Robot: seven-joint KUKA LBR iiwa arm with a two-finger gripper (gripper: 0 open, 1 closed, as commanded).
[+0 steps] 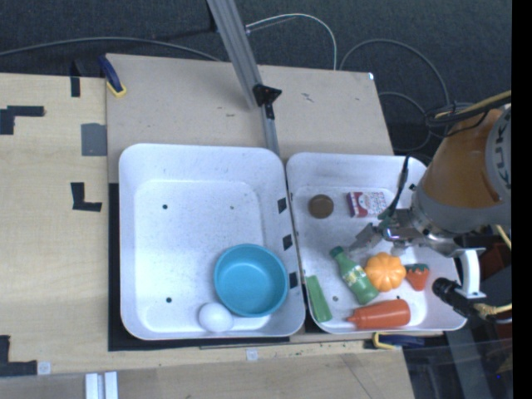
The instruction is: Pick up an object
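The right bin (332,166) holds several objects. A brown disc (321,206) lies beside a red and white packet (366,203). A green bottle (355,276) lies against an orange pumpkin-like toy (385,272). A small red item (417,276) sits to the pumpkin's right, and a red-orange bottle (381,313) lies at the front. A green stick (317,298) rests at the front left wall. My gripper (374,228) hangs open just above the pumpkin and below the packet, with nothing between its fingers.
The left bin (141,165) holds a blue bowl (250,278) and a white ball (215,316) at its front. A grey pole (241,44) slants over the bench behind the bins. Cables lie on the dark floor at the back right.
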